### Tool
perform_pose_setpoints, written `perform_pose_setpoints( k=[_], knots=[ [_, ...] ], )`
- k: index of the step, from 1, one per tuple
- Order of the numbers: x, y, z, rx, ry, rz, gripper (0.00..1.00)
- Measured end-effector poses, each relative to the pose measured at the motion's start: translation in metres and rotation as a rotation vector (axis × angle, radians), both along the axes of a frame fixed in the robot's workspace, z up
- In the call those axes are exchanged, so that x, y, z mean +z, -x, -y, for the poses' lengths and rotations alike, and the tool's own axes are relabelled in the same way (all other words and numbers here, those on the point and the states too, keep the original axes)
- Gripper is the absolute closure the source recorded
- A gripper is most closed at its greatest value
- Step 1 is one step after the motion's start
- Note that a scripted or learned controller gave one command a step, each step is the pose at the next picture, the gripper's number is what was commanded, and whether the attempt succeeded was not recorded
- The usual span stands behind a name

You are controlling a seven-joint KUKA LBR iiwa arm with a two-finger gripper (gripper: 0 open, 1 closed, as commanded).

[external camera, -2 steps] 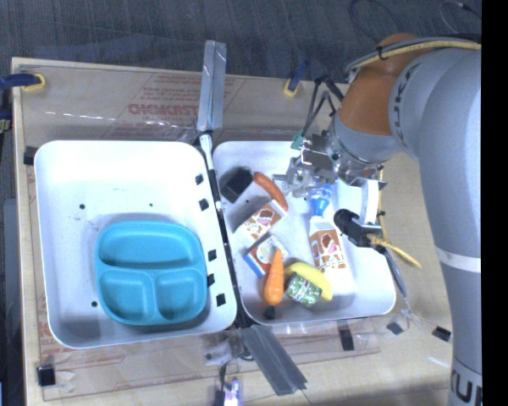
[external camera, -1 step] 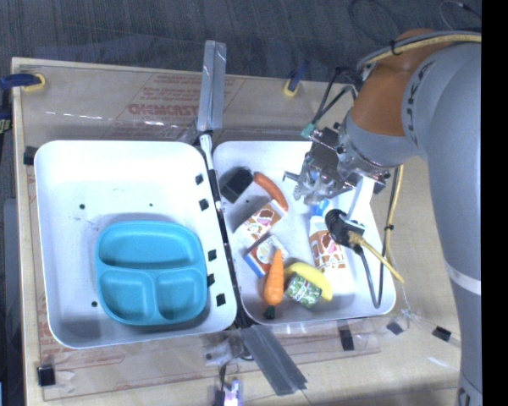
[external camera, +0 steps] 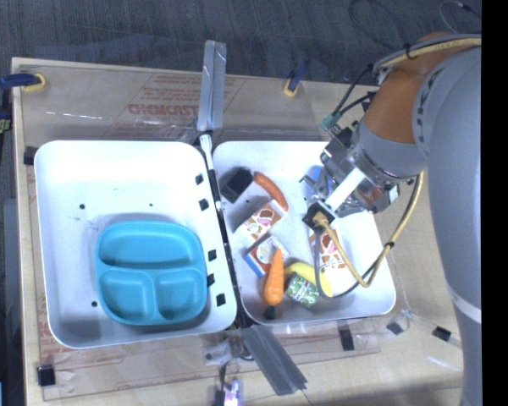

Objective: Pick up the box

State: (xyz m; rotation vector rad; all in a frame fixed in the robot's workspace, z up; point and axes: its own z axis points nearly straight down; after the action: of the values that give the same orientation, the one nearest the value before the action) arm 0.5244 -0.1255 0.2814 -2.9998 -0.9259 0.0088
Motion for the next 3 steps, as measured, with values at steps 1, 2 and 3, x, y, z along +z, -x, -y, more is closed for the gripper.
perform_pose_setpoints(
  k=[1, 2, 3],
  knots=[
    [-0.062, 0.033, -0.031, -0.302, 0.0, -0.004, 1.0],
    [-0.073, 0.047, -0.043, -0.352, 0.001, -0.002, 1.0],
    [0.039, 0.046, -0.048, -0.266, 0.001, 0.001, 1.0]
  ],
)
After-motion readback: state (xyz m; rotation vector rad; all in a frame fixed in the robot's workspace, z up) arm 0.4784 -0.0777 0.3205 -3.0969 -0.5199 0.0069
